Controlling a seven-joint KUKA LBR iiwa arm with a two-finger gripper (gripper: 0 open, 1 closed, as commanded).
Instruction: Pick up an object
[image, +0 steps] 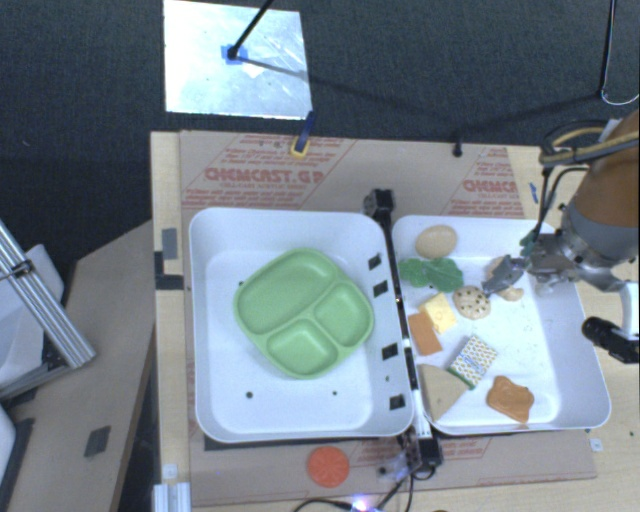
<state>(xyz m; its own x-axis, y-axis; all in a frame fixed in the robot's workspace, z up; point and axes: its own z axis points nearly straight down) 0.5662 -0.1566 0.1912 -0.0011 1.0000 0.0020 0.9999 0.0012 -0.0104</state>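
A grey metal gripper (503, 274), whose finger state cannot be told, hovers in the right white plastic bin (575, 345) beside a round speckled cookie (471, 302), near a leafy green lettuce piece (432, 271), while a smooth green three-compartment plate (303, 312) fills the left bin (215, 300).

The arm (605, 215) was cut off by the frame's right edge. The end effector (503, 274) was blurred, and its finger state could not be determined. It partly hid a pale object (512, 293) of unidentifiable type in the right bin (575, 350).
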